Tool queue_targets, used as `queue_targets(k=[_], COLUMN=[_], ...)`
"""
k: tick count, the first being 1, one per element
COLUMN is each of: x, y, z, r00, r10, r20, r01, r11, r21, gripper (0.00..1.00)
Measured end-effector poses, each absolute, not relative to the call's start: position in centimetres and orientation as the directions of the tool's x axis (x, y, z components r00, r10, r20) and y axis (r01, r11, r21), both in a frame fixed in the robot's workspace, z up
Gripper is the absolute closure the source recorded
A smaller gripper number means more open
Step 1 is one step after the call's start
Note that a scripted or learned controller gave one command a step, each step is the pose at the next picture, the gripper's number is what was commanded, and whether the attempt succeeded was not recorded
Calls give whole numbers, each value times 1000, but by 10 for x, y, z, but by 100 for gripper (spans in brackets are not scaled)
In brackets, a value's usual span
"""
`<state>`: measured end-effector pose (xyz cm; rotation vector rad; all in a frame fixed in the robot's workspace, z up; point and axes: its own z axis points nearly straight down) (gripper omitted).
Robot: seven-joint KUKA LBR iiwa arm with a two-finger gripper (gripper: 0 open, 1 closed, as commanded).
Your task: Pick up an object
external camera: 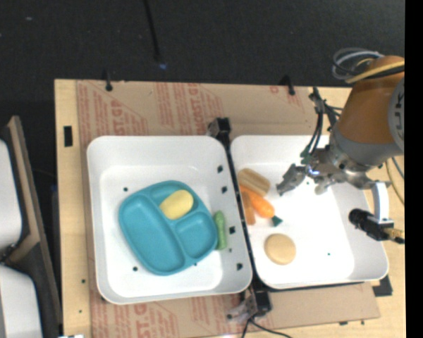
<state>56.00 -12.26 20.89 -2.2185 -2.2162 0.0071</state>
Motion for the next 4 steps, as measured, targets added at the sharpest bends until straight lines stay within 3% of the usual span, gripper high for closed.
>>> queue_targets(k=[1, 2, 3, 4], x=[562, 566, 569, 570], y=[-122, -126, -127, -127], z=[213, 153, 118, 128], r00=[0, 1, 0, 1], r10=[1000, 1000, 1000, 1000], r20=[0, 0, -2, -1], r01=[1000, 1000, 1000, 1000], r11=[0, -1, 0, -1], r21=[1, -5, 10, 11], gripper=[0, 0, 0, 100])
